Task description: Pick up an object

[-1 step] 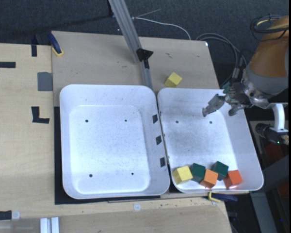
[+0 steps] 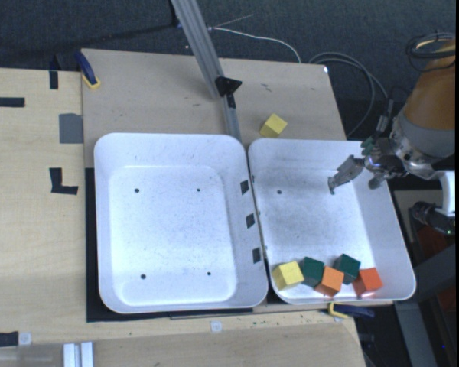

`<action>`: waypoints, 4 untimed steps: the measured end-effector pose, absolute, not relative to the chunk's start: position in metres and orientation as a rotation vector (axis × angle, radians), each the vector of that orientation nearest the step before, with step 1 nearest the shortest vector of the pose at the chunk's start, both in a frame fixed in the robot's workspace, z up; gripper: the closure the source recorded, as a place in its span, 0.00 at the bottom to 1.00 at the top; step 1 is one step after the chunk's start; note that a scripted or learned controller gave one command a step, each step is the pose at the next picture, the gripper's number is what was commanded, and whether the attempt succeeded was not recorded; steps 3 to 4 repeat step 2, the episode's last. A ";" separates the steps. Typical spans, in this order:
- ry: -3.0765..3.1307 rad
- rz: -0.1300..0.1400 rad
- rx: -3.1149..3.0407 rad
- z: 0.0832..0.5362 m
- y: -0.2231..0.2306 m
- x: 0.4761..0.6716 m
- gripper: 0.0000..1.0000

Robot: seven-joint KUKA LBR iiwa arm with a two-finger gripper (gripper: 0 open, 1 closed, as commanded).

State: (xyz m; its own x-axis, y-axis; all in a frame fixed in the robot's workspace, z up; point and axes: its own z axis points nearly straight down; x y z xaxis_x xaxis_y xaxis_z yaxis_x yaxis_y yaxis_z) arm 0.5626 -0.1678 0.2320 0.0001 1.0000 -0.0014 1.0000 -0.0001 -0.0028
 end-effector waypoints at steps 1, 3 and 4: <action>-2.223 0.005 -2.220 0.180 -0.199 0.625 0.00; -2.227 0.002 -2.219 0.135 -0.209 0.677 0.00; -2.227 0.002 -2.219 0.135 -0.209 0.677 0.00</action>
